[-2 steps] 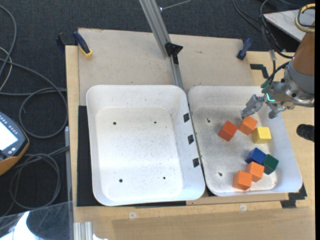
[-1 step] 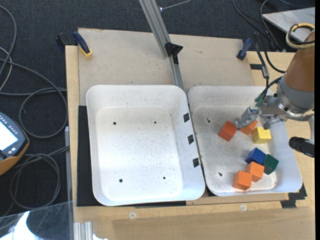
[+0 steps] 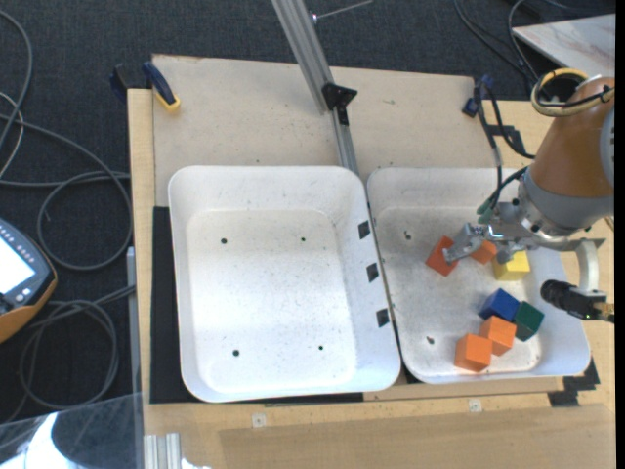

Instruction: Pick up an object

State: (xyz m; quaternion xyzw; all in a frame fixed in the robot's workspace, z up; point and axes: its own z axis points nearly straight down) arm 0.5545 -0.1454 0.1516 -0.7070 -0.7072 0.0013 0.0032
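Observation:
The right bin [image 3: 410, 213] holds several small blocks. A red-orange block [image 3: 439, 260] lies near its middle, and my gripper [image 3: 471, 246] hangs low just to the right of it, touching or nearly touching it. A small orange piece [image 3: 484, 253] shows right under the gripper. A yellow block [image 3: 514, 265] sits just beyond, partly hidden by the wrist. Nearer the front right corner lie a blue block [image 3: 501, 303], a green block [image 3: 529, 319] and two orange blocks [image 3: 501, 332] [image 3: 474, 352] clustered together.
The left bin [image 3: 195, 203] stands beside the right one, their walls meeting at a ridge with black clips [image 3: 372, 272]. A metal pole [image 3: 312, 57] slants over the bench at the back. Cables run along the right bin's far right edge.

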